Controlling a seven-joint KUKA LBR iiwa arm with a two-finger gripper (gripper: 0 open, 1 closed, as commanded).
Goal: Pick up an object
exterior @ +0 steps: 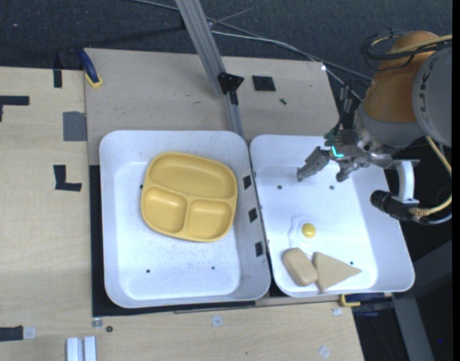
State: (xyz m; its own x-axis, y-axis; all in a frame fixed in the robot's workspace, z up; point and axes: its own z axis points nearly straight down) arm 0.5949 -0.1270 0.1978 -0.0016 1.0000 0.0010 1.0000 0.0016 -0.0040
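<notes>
Egg (305, 231), glossy white, round yolk

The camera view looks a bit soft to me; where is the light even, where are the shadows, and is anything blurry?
In the camera view, light is even and diffuse on both white bins, without harsh glare; the yellow divided plate casts only a faint shadow; the tool throws a small shadow onto the right bin's floor; the fried egg toy nearly washes out against white; the whole image is slightly soft, the orange band especially.
</notes>
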